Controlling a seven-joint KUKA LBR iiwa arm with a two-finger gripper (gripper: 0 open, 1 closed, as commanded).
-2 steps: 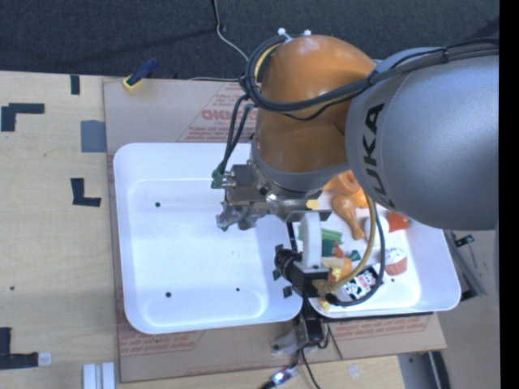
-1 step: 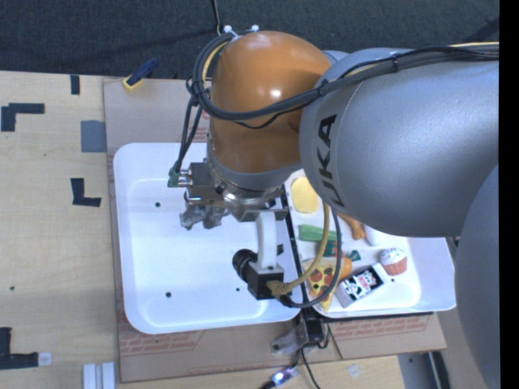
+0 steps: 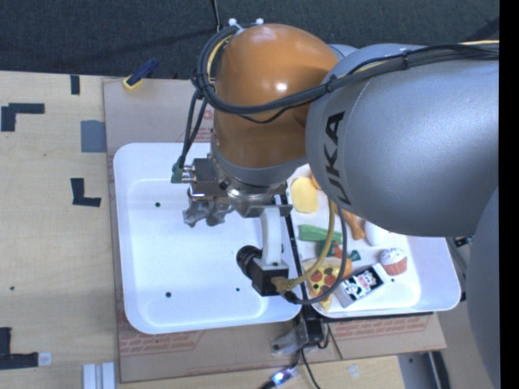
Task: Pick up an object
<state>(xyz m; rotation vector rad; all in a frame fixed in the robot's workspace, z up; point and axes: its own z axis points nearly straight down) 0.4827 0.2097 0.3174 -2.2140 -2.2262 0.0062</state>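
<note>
Grey arm (image 3: 405, 136) hides right bin (image 3: 438, 294); yellow toy (image 3: 305, 194), cupcake (image 3: 393, 260) nearby; claw (image 3: 207, 211) state unclear

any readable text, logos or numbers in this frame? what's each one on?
"UKA", white letters running down the grey arm link; the start of the word is hidden by the orange band.
Black-and-white packet in the right bin: has print, too small and blurred to read.
Cardboard edge under the bins: faint red printing, not legible.
No numbers or signs readable elsewhere.
</note>
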